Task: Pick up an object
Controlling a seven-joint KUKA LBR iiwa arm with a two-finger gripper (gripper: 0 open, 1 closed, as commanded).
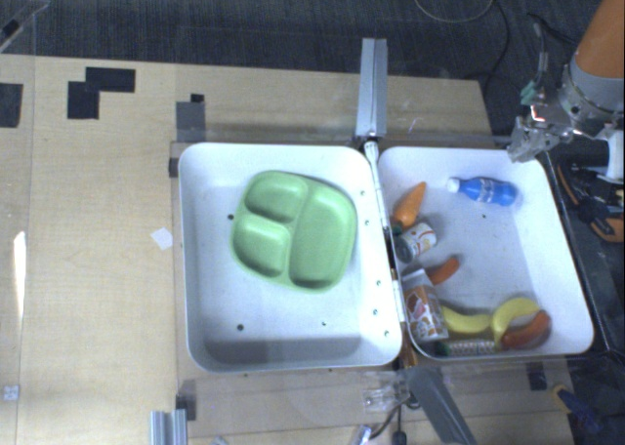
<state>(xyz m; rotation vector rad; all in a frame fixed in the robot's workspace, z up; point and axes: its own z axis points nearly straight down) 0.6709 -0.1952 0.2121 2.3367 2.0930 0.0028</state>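
Camera view, looking down at a slant: you have two shallow white plastic bins side by side on the pale wooden bench, split by a grey metal rail. The left bin [200, 267] holds a light green three-compartment plastic tray [294, 229], lying flat near the bin's middle, slightly turned. The right bin [547, 238] carries the small clutter you would pick from: a blue plastic bottle with a white cap [485, 190] lying on its side toward the far wall; an orange carrot-shaped toy [409, 203] tilted against the left wall; just below it a small round tin with a printed label [418, 239]; a short orange-red sausage-like piece [444, 270] near the middle; a small printed packet [424, 313] at the near left; a yellow banana [488, 319] curving along the near wall, with a red-brown rounded piece [528, 332] touching its right end and a dark flat strip [469, 346] under it by the rim. The grey arm with its orange band enters from the upper right; the gripper [528, 139] hangs over the far right corner rim of the right bin, apart from every object, nothing visible between its tips. You cannot tell from this angle how the jaws stand
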